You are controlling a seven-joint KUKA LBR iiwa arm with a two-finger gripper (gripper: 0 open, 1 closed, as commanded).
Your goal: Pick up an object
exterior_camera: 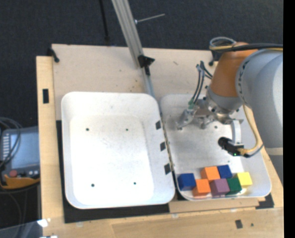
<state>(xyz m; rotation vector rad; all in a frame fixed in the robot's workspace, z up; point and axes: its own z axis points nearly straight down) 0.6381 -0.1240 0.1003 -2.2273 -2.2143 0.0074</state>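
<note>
Blocks (215, 180) sit clustered at the near edge of the right bin (187, 143), from blue on the left to yellow on the right. The gripper (196, 117) hangs above the bin's far half, well apart from them; whether it is open or closed I cannot tell. The cluster lies toward the camera from it.

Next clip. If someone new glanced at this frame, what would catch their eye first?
Probably the cluster of coloured blocks packed into the near corner of the right bin: blue, orange, purple, green and yellow. Next, the big grey arm with its orange band reaching in from the right, its gripper over the far part of that bin, well away from the blocks.
</note>
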